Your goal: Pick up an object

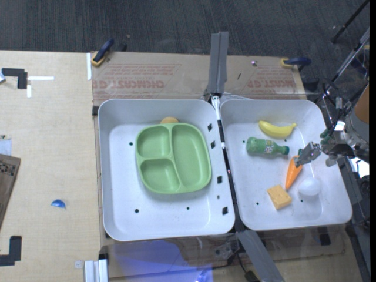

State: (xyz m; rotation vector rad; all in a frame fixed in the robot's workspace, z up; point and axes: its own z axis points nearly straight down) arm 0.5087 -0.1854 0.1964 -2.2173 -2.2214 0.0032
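Note:
The right bin (254,210) holds a yellow banana (277,128), a green bottle (266,147) lying on its side, an orange carrot (291,174), a yellow block (279,197) and a white ball (309,188). My gripper (308,154) comes in from the right and hangs low over the right bin, just above the carrot's upper end and right of the bottle's cap. Nothing is visibly held in it. The arm's wrist (343,143) sits over the bin's right wall.
The left bin (117,204) carries a green divided plate (174,157), with a small yellow-orange thing (169,121) peeking out behind it. A grey divider post (218,63) stands behind the seam between the bins. Blue clamps (103,50) hold the cardboard behind.

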